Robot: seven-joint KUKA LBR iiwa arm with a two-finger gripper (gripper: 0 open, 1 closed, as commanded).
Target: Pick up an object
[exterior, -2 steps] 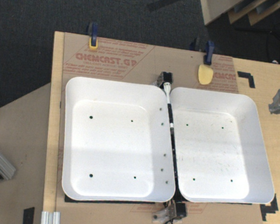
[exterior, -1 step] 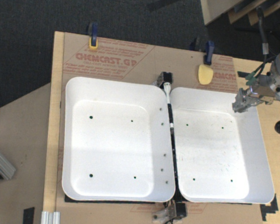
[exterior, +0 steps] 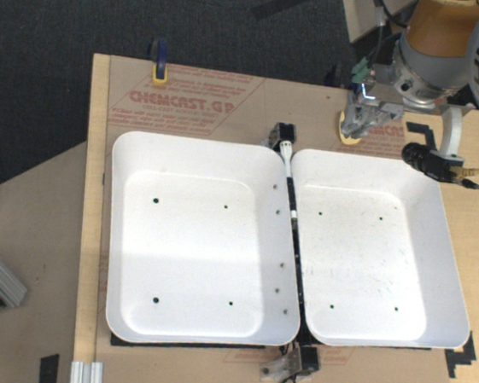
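Note:
My gripper (exterior: 360, 125) hangs above the bench just beyond the far left corner of the right bin (exterior: 439, 252). It points down from the grey wrist with the orange band (exterior: 438, 29). A small tan, rounded object (exterior: 348, 128) sits pinched at the fingertips, partly hidden by the metal fingers (exterior: 370, 115). The gripper is shut on it, above the cardboard and outside both bins.
The left bin (exterior: 130, 243) and the right bin lie side by side, joined by a black strip (exterior: 291, 227). A black cable part (exterior: 428, 161) overhangs the right bin's far rim. A blue clamp (exterior: 160, 57) stands at the board's far left edge.

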